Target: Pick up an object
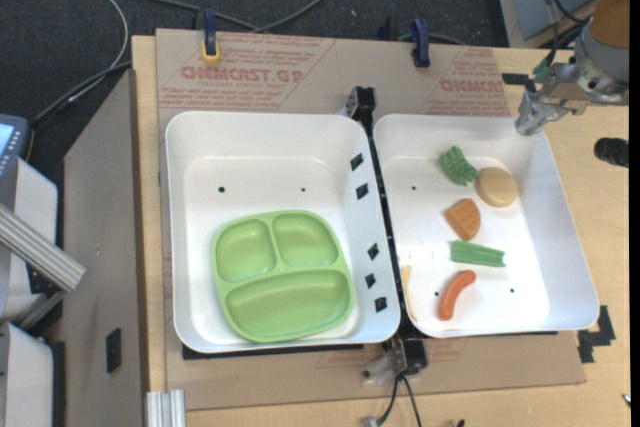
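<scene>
The jaws of the gripper (528, 120) are seen at the upper right, above the right bin's (570, 245) far corner; how wide they are cannot be told. Toy foods (470, 225) are spread in that bin. A green plate (284, 275) is laid in the left bin (190, 215).

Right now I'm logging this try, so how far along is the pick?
Nothing looks picked yet. The broccoli, bread roll, orange piece, green bean and sausage all lie in the right bin. The green tray sits in the left bin. The gripper is at the right bin's far corner, with nothing visible in it. Left: reach an item, grasp, lift.
</scene>
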Robot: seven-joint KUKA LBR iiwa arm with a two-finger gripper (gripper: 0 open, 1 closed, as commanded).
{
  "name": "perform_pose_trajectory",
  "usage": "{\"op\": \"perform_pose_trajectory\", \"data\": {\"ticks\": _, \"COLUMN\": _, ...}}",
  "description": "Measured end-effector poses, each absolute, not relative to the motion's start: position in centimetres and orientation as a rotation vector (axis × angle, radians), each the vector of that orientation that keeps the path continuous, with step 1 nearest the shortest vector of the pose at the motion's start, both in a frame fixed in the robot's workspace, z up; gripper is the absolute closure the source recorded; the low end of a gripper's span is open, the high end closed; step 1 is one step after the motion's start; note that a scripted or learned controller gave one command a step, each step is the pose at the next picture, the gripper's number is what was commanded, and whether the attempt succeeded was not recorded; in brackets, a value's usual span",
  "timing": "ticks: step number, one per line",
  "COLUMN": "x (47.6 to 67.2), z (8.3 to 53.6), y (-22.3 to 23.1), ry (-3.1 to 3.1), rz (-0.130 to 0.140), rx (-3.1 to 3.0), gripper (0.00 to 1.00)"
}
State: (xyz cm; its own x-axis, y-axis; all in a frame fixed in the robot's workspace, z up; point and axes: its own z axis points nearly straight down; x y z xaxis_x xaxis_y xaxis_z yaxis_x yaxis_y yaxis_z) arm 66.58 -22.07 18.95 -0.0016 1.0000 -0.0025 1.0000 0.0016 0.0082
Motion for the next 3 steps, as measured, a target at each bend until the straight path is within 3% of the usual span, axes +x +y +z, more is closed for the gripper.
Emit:
{"op": "perform_pose_trajectory", "data": {"ticks": 2, "x": 66.0, "z": 28.5, "y": -21.2, "ry": 2.219, "rz": 0.006, "rx": 2.214, "gripper": 1.00}}
{"op": "perform_pose_trajectory", "data": {"ticks": 3, "x": 66.1, "z": 27.8, "y": -15.8, "ry": 2.230, "rz": 0.001, "rx": 2.217, "gripper": 1.00}}
